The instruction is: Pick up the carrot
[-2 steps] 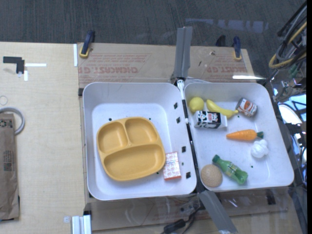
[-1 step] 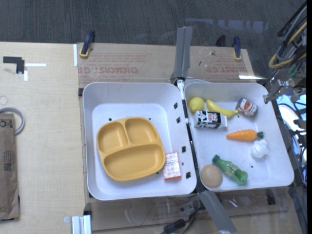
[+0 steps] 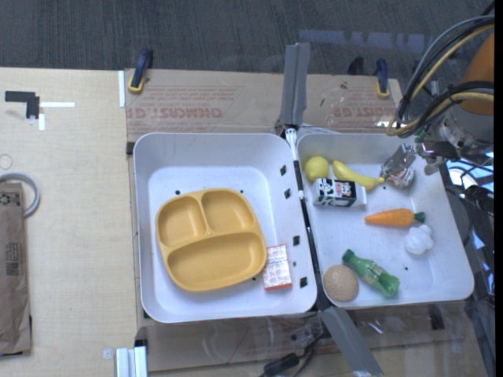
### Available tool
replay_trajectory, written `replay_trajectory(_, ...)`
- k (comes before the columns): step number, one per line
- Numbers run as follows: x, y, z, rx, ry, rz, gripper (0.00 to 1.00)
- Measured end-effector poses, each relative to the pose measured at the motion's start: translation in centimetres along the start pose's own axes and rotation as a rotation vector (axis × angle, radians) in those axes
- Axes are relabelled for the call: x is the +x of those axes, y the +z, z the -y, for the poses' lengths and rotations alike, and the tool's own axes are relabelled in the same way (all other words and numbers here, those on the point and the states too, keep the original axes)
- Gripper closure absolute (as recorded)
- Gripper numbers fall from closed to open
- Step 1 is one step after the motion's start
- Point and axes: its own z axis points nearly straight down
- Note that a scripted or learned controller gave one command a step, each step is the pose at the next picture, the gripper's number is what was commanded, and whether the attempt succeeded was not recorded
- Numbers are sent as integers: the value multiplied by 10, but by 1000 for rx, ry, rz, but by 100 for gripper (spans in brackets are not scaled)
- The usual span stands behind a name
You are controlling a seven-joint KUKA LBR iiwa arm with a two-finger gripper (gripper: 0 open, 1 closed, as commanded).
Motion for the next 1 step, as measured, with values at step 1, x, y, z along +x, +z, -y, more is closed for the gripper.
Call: replay_trajectory(1,-18,-50,-12,-3,-22,2,0)
